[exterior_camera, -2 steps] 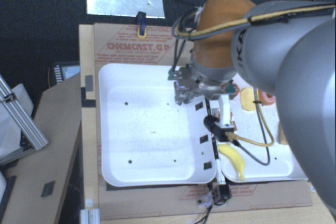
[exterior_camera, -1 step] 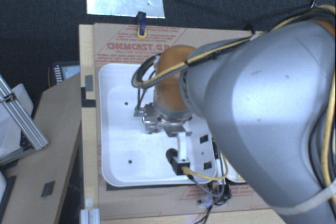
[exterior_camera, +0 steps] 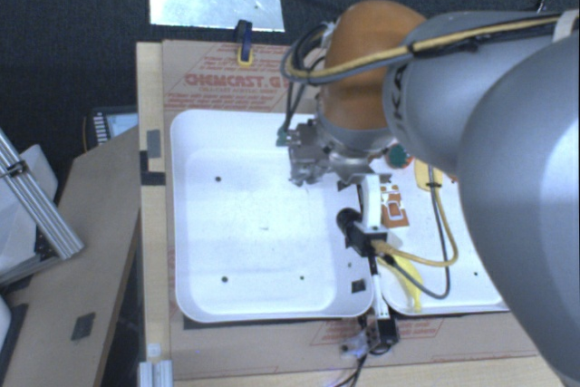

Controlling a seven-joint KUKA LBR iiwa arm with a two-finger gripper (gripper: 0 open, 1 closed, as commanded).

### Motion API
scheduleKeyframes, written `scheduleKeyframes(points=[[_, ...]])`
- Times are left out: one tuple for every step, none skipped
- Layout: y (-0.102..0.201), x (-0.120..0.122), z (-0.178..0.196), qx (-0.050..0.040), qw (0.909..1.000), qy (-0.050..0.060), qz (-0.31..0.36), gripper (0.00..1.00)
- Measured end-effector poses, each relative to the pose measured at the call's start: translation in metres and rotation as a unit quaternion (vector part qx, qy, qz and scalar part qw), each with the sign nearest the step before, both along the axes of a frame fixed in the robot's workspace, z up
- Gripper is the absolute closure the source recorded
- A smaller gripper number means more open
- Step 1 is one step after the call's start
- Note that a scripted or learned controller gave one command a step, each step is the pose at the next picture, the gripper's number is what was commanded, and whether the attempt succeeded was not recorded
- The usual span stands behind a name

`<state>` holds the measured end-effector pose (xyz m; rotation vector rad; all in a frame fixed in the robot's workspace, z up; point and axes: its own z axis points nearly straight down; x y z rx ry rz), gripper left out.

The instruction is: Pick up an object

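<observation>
Gripper (exterior_camera: pixel 306 163) low over the far right corner of left bin (exterior_camera: pixel 195 222), near the seam with right bin (exterior_camera: pixel 469 290); open or closed, cannot tell. Small orange-and-white object (exterior_camera: pixel 392 208) in right bin, just beside the seam, under grey arm (exterior_camera: pixel 507 104).

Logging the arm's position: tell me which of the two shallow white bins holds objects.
The right shallow white bin, mostly under the grey arm: orange-and-white and yellow items lie there. The left bin shows bare floor.
</observation>
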<state>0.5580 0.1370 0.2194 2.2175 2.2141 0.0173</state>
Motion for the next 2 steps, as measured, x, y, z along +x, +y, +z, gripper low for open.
scheduleKeyframes(points=[[0.104,-0.021,-0.076,0.0001,0.9999,0.009,0.007,1.0],[0.026,0.017,0.053,-0.0006,1.0,0.0,-0.002,1.0]])
